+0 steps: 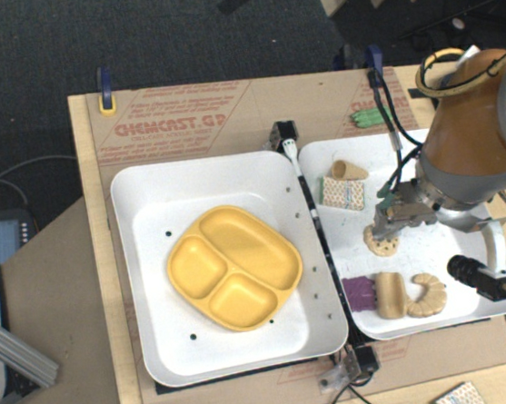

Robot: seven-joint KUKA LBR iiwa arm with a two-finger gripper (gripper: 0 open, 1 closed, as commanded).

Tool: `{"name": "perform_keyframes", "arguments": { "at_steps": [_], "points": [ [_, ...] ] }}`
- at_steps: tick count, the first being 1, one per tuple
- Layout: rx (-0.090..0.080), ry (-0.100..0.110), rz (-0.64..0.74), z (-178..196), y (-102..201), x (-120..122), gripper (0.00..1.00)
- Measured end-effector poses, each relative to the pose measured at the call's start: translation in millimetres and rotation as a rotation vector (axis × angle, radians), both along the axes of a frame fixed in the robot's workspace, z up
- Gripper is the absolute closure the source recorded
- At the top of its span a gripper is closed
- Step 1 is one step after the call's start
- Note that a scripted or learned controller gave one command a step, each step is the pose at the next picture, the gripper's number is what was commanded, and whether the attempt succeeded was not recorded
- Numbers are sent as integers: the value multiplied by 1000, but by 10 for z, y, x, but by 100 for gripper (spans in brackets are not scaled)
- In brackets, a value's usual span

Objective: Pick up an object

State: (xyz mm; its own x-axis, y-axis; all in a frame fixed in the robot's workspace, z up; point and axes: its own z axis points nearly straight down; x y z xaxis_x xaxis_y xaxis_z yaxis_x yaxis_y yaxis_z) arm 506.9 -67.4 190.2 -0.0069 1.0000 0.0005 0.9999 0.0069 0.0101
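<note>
The right bin [449, 310] holds several small things: a tan roll [350, 171] at the back, a patterned square packet [343, 194], a round cookie [382, 243], a purple block [359, 292], a tan cylinder [390, 294] and a croissant-shaped piece [428, 294]. My gripper [387, 224] reaches in from the right and hangs right over the cookie, its tip at the cookie's upper edge. Nothing shows between its fingers.
The left bin [135, 211] carries a yellow divided plate [233, 267] in its middle. A black bar [312, 217] runs between the two bins. A green item [367, 117] lies on the cardboard behind the right bin.
</note>
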Motion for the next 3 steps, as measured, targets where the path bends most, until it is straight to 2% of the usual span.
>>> {"name": "perform_keyframes", "arguments": {
  "at_steps": [1, 2, 3],
  "points": [
    [-2, 3, -6, 576, -55, -32, 100],
    [-3, 5, -8, 568, -343, 253, 100],
    [1, 11, -4, -794, -270, 777, 100]
  ]
}}
